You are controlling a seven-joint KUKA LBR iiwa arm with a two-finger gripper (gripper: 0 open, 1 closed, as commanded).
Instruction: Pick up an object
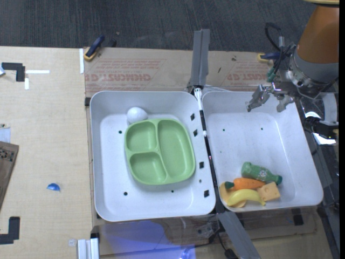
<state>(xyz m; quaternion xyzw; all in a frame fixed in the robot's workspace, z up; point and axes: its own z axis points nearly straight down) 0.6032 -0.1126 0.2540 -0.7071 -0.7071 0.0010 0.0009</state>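
Lying in the left bin point(108, 198) is a green tray point(159, 151) with three compartments, and a white ball point(136, 113) touches its far left edge. Over in the right bin point(253, 134), the near corner holds a cluster: a banana point(242, 198), a carrot point(247, 184), a green bottle point(261, 172) and a tan block point(270, 192), all close together. Above that bin's far right corner hangs the gripper point(268, 97), fingers spread apart with nothing between them
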